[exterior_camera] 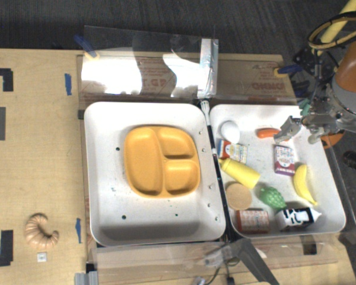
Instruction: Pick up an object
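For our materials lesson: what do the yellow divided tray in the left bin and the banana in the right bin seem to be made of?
Yellow divided tray: probably moulded plastic, matte to slightly glossy, judging by its uniform colour and rounded compartment edges.
Banana: likely a plastic toy, smooth and evenly yellow with no blemishes, though the view is too small to rule out a real one.

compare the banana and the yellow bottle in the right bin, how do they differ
The banana is curved and lies near the bin's right side, running roughly top to bottom. The yellow bottle is straight and thicker, lying diagonally by the left wall, with a red cap end. Both are yellow and lie flat.
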### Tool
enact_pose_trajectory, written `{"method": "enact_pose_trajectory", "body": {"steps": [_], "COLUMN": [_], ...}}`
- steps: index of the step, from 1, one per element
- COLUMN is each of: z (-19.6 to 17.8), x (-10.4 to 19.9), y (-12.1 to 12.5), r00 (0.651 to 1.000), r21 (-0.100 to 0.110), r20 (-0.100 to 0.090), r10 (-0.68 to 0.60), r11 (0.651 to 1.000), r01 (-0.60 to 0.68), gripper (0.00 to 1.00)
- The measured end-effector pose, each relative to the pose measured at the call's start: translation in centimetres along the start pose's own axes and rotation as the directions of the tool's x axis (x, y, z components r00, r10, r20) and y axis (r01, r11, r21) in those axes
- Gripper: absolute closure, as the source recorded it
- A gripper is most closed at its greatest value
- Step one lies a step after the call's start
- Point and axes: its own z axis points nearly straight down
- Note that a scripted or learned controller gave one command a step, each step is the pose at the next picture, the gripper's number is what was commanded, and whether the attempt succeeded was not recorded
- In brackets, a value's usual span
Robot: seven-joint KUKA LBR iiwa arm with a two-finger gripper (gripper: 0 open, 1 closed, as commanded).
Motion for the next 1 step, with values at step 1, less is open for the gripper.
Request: {"method": "enact_pose_trajectory", "body": {"steps": [1], "z": [14.11], "x": [-5.11], "y": [-0.11], "r00": [0.972], "r21": [-0.019], "r20": [0.001], "r10": [0.235], "r11": [0.972], "r01": [-0.235], "gripper": [0.00]}}
